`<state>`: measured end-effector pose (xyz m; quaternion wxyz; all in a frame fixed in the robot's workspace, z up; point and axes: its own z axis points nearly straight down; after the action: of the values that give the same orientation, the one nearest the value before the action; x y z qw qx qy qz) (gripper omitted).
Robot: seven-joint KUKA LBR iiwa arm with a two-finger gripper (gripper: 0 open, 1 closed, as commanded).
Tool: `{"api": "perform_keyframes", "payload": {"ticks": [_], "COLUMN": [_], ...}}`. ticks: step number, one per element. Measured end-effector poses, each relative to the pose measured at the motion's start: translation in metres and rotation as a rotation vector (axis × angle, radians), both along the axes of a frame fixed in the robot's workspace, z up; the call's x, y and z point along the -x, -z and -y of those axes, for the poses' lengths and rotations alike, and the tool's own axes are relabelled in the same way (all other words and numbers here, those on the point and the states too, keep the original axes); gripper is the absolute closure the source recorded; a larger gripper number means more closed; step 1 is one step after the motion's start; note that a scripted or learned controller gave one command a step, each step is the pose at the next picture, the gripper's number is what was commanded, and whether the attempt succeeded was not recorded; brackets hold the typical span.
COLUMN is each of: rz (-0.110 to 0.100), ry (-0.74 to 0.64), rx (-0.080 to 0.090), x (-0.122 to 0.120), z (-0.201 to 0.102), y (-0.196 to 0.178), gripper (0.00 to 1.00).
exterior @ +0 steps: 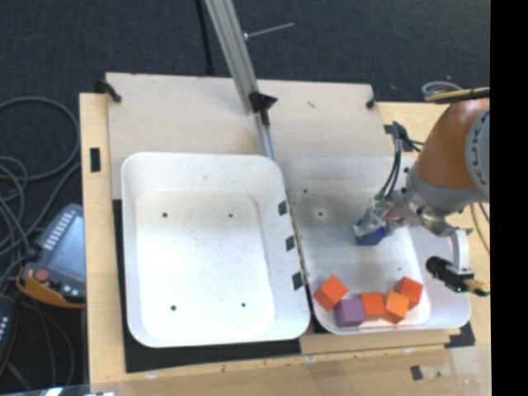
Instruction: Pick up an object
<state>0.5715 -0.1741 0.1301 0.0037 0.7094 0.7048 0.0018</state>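
Dark carpet lay around the wooden bench [198,114] you were working at, with cables trailing on the left and a teach pendant [58,250] just off its edge. Two white bins sat side by side: the left bin [206,246] and the right bin [330,196], which the arm [450,159] reached into from the right.

Your gripper [373,225] hung low over the middle of the right bin, and a blue object [370,236] showed right at its tip. You could not tell from this angle whether that piece sat between the jaws or merely beneath them, nor whether they were apart or together.

Along the near wall of the same bin lay the other candidates: an orange block [332,291], a purple block [350,311], a small orange cube [374,304], and two more orange pieces [403,297] touching each other. That row lay toward the camera from your gripper, well apart from it, while the blue object was directly below, so a straight descent looked the shorter move.
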Motion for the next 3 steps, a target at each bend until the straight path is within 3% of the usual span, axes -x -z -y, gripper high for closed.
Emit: {"api": "perform_keyframes", "payload": {"ticks": [1,2,3], "rz": [-0.002,-0.003,-0.005], "ry": [-0.014,-0.017,-0.016], "rx": [-0.005,-0.005,-0.006], "x": [0.012,-0.033,-0.047], "z": [-0.069,-0.159,-0.246], "y": [-0.047,-0.079,-0.106], "gripper": [1.00,1.00,1.00]}}
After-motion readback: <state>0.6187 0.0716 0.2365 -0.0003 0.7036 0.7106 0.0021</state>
